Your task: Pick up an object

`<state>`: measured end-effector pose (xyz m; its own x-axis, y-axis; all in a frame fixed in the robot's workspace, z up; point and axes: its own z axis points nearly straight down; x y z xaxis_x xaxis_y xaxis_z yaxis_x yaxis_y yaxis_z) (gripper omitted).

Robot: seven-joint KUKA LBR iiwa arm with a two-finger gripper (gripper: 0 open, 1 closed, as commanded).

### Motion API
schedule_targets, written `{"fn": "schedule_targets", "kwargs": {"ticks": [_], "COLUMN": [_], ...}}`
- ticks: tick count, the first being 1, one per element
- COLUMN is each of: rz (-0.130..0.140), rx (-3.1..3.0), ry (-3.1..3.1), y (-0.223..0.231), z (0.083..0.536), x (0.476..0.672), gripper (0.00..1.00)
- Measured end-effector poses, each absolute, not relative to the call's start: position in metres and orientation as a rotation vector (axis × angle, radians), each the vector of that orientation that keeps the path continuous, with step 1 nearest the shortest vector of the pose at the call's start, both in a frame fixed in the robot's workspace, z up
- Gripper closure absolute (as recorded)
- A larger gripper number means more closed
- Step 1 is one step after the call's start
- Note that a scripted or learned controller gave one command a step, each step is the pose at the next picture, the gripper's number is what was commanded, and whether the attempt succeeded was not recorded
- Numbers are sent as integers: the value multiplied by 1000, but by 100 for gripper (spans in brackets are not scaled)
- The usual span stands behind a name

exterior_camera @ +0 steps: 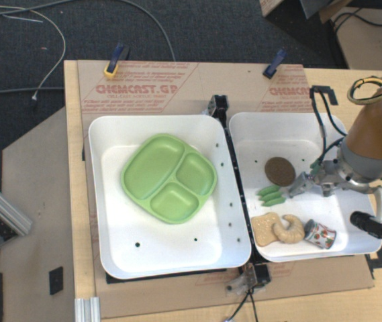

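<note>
I log: right shallow white bin (271, 129) holds a green bean-shaped toy (270, 194), brown disc (280, 170), croissant (288, 229). My gripper (297, 186) sits just right of the bean; clench state I cannot tell.

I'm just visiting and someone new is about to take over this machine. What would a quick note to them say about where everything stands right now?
Gripper: low in the right bin, tips beside the green bean pods; whether it is open or shut cannot be told, and nothing is seen held.
Right bin also holds a brown round cookie, a tan cracker, a croissant and a small patterned can.
Left bin: green divided plate.
Done: the arm has reached in.
Left: grasp and lift one object.
</note>
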<state>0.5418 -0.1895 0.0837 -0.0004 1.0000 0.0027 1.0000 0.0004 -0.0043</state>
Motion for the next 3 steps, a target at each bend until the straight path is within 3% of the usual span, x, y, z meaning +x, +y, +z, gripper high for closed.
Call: {"fn": "schedule_targets", "kwargs": {"ticks": [1, 3], "rz": [-2, -4], "rx": [-2220, -2225], "ry": [-2221, -2226], "y": [-190, -199], "z": [96, 187], "x": [543, 551], "gripper": [100, 100]}}
